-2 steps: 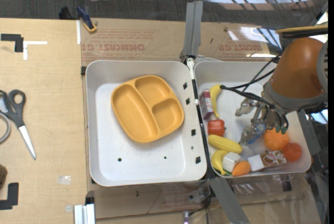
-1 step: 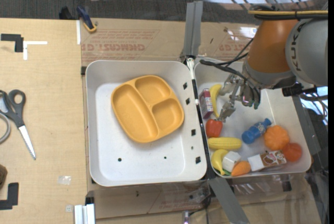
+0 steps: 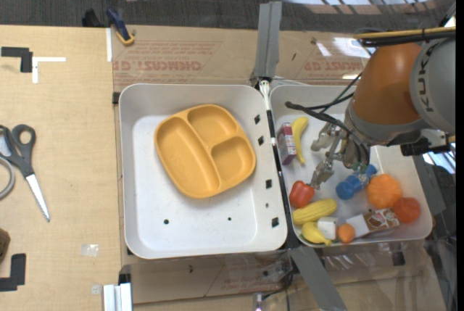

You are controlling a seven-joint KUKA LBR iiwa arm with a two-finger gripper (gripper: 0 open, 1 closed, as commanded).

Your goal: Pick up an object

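The things to pick are toy foods, all in the right bin. Near the bin's middle lies a red pepper, and just below it a yellow corn cob. A blue piece lies to the right of the pepper, beside an orange ball and a red ball. A banana lies higher up, next to a small purple packet, near the wall between the 2 bins. At the bottom edge there are another yellow piece, a small orange ball and a flat packet.

The hand is low inside this bin, between the banana and the blue piece, with its fingers pointing down toward the pepper. The fingers look a little spread and nothing is between them, so I judge it released. I think the step is the descent for a grasp, not yet a lift.

The next move asks the hand to go down around 1 piece, probably the pepper or the blue piece, and close on it. The pieces lie close together, so the fingers could touch a neighbour.

The left bin carries a yellow divided plate. On the counter to the left lie scissors.
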